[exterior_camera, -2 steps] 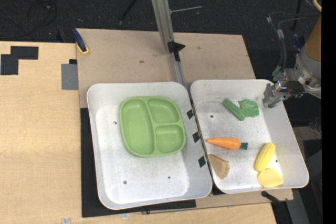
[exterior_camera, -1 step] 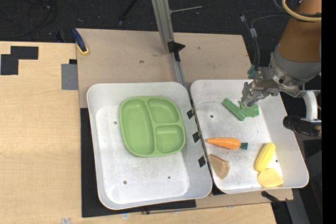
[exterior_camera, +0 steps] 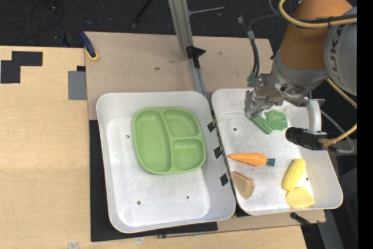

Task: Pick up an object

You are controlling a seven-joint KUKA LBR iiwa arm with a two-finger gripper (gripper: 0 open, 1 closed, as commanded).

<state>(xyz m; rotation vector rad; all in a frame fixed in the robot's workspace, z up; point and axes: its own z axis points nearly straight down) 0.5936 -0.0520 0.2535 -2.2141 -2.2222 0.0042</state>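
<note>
no readable writing anywhere. the gripper [exterior_camera: 256, 110] is hovering in the right bin [exterior_camera: 326, 198], touching a green object [exterior_camera: 274, 121]; can't tell its grip. carrot [exterior_camera: 249, 158], bread piece [exterior_camera: 244, 184], yellow pieces [exterior_camera: 295, 182] lying there too. left bin [exterior_camera: 116, 183] is carrying a green divided plate [exterior_camera: 169, 140].

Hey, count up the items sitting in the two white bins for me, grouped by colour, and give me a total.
Green: 2, the divided plate in the left bin and the green toy by the tool in the right bin
Orange: 1, the carrot
Yellow: 2, the yellow wedge and the yellow piece below it
Tan: 1, the bread slice
Total: 6
</note>
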